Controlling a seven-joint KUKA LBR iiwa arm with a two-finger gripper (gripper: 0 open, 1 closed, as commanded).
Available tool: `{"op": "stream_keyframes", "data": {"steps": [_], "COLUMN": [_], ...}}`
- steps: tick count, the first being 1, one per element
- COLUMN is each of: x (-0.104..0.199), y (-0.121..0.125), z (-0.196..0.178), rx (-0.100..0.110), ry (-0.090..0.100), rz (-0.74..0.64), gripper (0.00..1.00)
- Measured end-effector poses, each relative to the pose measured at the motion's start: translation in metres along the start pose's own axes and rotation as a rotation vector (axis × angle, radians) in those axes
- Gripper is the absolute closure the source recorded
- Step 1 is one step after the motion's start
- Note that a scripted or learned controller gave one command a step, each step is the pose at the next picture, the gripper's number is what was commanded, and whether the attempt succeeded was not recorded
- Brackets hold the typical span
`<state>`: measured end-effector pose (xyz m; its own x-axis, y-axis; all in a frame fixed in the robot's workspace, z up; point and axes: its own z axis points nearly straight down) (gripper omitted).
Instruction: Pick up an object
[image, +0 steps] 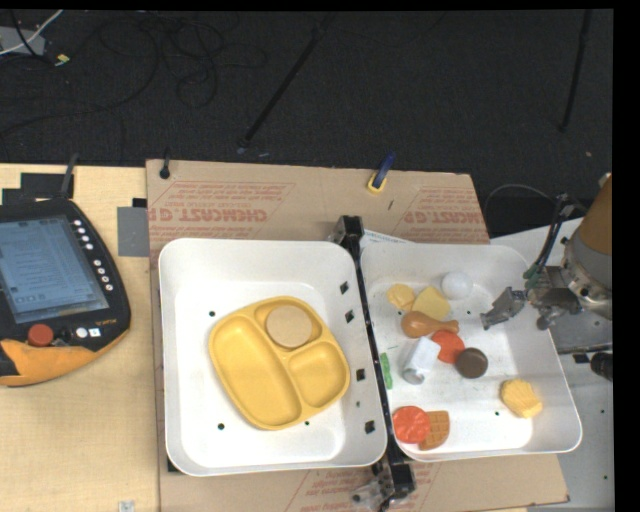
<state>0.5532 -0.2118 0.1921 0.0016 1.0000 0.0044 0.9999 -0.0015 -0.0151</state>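
We see two shallow white plastic bins side by side; the left bin (190, 300) bears a yellow three-part plate (250, 375) with a round tan disc (289, 326) in its upper compartment; the right bin (555, 425) holds the small toy foods. Among them lies a brown drumstick-shaped piece (427, 324), its long axis running roughly left to right, thick end left; just below it sit a red piece (448, 345), a white cylinder (420, 361) tilted on a diagonal, and a dark brown ball (471, 362); a yellow ridged lump (521, 398) rests near the lower right. The dark two-finger gripper (522, 303) hangs over the bin's right part, fingers spread apart with nothing between them, apart from every object.
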Motion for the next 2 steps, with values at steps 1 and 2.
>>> {"op": "stream_keyframes", "data": {"steps": [1, 2], "x": [0.0, 0.01], "y": [0.003, 0.003], "z": [-0.008, 0.046], "rx": [-0.013, -0.01], "ry": [-0.003, -0.001], "rz": [-0.002, -0.002], "gripper": [0.0, 0.0]}}
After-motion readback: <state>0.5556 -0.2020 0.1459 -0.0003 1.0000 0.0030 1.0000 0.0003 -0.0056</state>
